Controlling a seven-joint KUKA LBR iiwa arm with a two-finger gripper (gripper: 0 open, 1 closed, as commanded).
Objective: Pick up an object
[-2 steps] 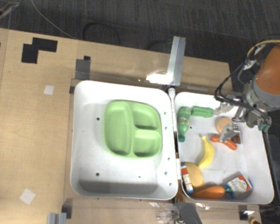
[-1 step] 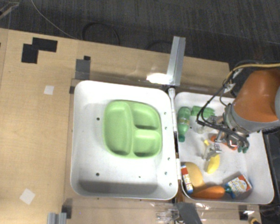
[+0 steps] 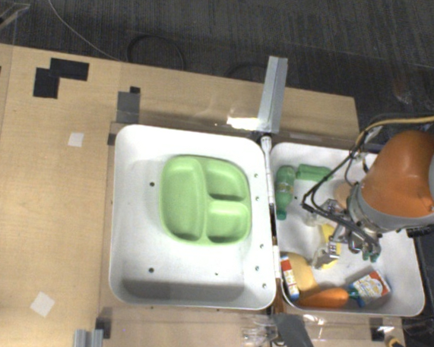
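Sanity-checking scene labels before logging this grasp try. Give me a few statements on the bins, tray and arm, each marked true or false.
1. A green divided tray lies in the left bin. True.
2. The arm hangs over the left bin. False: it is over the right bin.
3. A green bottle lies by the right bin's left wall. True.
4. The orange carrot-like item sits at the right bin's far edge. False: it lies at the near edge.
5. The tray has three compartments. True.

Pale wooden bench [image 3: 37,213] with black patches [image 3: 60,76], dark carpeted floor [image 3: 179,13] beyond.
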